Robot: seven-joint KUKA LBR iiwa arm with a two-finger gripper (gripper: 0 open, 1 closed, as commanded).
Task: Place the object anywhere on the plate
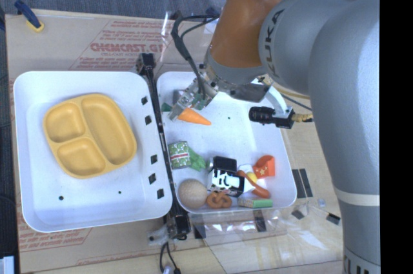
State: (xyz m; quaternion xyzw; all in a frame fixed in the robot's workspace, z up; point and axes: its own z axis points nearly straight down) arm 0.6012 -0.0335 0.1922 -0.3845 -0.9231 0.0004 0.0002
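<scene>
Nearby, carrot (193,117) touching pincer (189,100); plate (89,134) unobstructed.

txt: "CHEMCAST" red on cardboard (122,47) | "KUKA" on arm (310,40)

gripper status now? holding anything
Gripper: low over the right bin, right at the carrot; open or shut cannot be told, nor any hold.
</scene>
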